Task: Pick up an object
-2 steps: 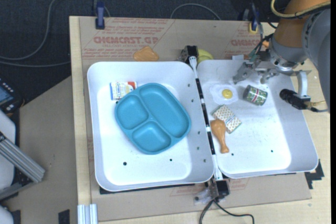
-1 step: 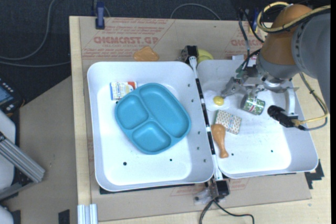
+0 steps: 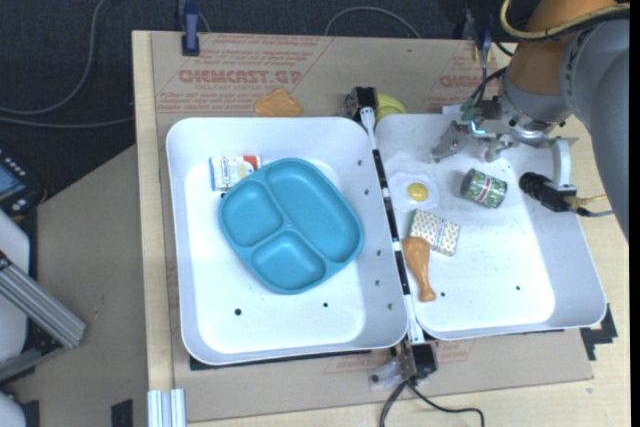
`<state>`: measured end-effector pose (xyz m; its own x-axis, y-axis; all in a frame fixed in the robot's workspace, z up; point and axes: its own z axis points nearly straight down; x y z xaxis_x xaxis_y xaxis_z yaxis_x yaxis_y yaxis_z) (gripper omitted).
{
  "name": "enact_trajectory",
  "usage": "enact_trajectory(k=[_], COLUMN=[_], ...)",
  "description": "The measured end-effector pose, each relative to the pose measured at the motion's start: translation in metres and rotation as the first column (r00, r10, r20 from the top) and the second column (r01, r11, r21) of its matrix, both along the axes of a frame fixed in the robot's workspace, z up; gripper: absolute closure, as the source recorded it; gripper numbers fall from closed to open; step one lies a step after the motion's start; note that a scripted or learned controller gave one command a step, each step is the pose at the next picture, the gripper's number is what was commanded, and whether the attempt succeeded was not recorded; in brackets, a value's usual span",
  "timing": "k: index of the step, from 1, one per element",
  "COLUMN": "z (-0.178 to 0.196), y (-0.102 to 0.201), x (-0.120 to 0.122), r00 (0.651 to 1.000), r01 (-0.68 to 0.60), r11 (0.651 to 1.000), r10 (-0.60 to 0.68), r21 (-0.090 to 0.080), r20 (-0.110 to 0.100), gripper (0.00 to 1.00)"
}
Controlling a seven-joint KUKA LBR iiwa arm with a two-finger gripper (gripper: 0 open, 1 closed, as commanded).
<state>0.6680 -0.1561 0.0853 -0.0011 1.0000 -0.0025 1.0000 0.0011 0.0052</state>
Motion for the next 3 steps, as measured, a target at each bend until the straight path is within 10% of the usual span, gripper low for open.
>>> enact_trajectory(k=[1,2,3], z=[-0.001,0.01,0.01], y=[-0.012,-0.01,-0.01], x=[-0.042,-0.039,-0.04], r00=[1.0,1.0,1.0], r01=[0.004,0.002,0.002], r11=[1.0,1.0,1.0], r10=[-0.004,-0.002,-0.002], r21=[0.003,0.002,0.002], r20=[-0.009,-0.003,-0.004], gripper=[0.0,1.0,0.0])
